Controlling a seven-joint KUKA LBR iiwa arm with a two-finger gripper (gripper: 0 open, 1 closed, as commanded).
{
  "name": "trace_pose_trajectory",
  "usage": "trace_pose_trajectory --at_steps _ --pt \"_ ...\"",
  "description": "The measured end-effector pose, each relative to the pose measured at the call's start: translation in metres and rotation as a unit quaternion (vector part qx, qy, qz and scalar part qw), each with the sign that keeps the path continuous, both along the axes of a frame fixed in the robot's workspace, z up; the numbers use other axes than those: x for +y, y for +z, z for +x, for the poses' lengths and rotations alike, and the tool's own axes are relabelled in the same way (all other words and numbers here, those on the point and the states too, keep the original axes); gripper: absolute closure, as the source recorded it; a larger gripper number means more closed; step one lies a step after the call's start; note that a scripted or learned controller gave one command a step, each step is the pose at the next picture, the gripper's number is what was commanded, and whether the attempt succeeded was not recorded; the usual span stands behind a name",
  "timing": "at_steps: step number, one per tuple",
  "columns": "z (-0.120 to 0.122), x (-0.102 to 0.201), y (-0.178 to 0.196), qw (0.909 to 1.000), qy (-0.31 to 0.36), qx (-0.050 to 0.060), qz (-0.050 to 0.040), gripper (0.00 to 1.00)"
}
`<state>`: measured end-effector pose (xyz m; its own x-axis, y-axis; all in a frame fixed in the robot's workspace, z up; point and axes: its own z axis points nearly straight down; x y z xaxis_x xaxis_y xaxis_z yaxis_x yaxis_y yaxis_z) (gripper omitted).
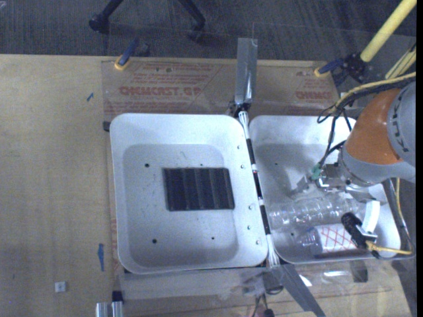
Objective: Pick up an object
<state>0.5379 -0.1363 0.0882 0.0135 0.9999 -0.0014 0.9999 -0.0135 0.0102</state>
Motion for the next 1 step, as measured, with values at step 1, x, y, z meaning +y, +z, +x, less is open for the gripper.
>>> trace_pose_trajectory --at_steps 1 --pt "-0.038 -0.0509 0.0109 0.9982 0.055 -0.025 -0.0073 0.0"
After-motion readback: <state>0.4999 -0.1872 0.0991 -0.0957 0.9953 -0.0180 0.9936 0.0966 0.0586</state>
